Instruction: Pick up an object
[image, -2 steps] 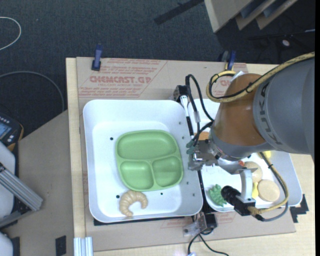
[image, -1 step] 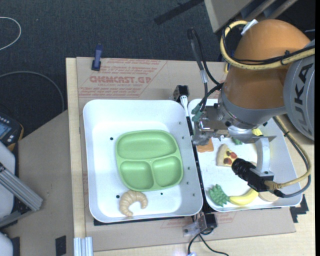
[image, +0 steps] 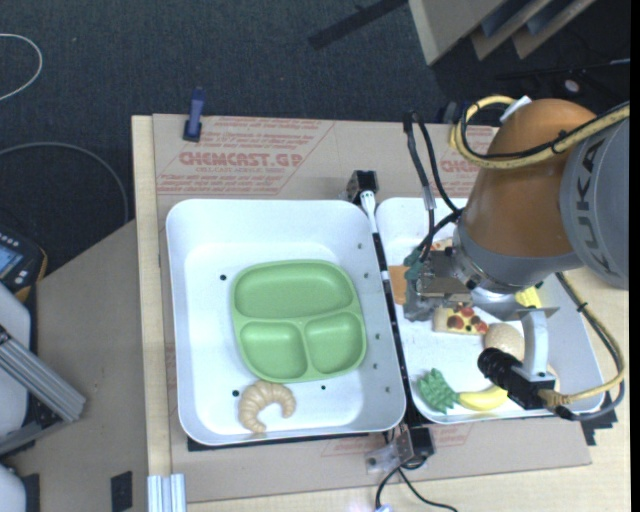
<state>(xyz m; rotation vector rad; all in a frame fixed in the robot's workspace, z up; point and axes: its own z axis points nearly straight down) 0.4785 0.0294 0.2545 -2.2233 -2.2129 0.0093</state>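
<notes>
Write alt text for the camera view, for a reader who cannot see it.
A grey and orange robot arm reaches from the right over the right white bin, which holds toy foods including a pizza slice, a banana and a green leafy piece. The left bin holds a green divided plate and a croissant.

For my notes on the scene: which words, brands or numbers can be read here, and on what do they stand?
"CHEMCAST G.P", red print on the brown board under the bins.
Smaller red lines around it: too small to read.
"KU", part of a brand mark on the grey arm, cut off at the edge.
</notes>
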